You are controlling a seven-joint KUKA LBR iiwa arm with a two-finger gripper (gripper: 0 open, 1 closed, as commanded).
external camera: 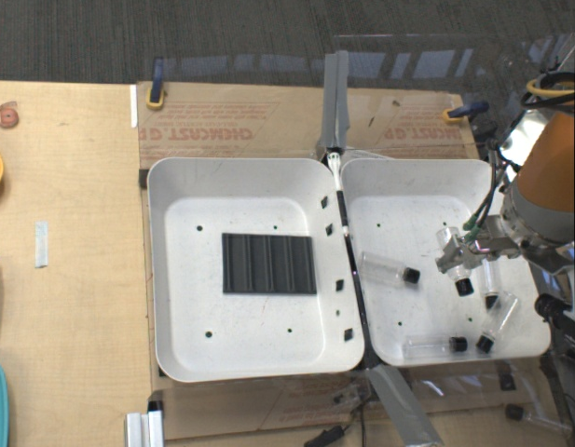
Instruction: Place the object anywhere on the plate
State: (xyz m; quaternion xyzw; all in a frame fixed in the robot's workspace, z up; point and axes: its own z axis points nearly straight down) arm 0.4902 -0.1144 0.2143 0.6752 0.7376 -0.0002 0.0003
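Hovering over the right bin (399, 186), the gripper (455, 259) sits near that bin's right side, at the end of the grey arm (539, 170) that enters from the right. Whether the gripper is open or closed cannot be told from this angle, and nothing can be seen clamped in it.

Several clear tubes (388, 269) with black caps lie scattered in the right bin. One lies left of the gripper, near the bin's middle. A black cap (464, 287) sits just below the gripper, though it is unclear whether the two touch. Two more tubes lie along the bin's near edge, and another lies to the right of the gripper.

A dark ribbed rectangular plate (268, 264) lies flat in the middle of the left bin (161, 250), well apart from the tubes, with none of them on it.

Both bins rest side by side on a cardboard sheet (231, 119), which lies on the pale wooden tabletop (73, 343).
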